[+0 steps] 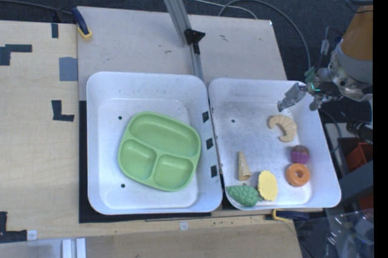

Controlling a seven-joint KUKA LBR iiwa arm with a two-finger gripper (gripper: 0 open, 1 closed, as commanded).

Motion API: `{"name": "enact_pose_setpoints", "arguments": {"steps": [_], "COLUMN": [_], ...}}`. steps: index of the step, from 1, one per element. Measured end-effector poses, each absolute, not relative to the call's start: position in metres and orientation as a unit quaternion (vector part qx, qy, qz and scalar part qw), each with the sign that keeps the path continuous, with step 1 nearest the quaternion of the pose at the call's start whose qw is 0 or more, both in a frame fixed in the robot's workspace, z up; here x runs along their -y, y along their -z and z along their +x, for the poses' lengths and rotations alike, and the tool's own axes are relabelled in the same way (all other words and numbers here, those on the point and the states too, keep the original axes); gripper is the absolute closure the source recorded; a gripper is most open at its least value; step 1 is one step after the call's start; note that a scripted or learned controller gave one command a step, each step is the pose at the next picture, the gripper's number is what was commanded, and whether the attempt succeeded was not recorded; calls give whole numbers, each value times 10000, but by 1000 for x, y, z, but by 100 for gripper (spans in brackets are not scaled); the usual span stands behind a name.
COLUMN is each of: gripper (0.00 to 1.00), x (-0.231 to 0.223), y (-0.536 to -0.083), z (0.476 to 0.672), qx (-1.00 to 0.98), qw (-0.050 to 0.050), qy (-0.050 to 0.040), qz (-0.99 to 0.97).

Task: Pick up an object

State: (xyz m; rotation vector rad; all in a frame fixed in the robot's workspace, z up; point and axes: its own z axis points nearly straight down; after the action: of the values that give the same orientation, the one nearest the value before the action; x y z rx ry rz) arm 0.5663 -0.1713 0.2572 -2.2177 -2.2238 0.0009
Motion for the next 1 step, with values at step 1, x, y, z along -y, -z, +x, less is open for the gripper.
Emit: {"name": "enact_pose_setpoints", "arguments": {"steps": [1], "gripper": [0], "x": [171], "y": [-257], "z": [566], "qx": [7080], "qw": [7], "qy": [-3], "qz": [-7062]}}
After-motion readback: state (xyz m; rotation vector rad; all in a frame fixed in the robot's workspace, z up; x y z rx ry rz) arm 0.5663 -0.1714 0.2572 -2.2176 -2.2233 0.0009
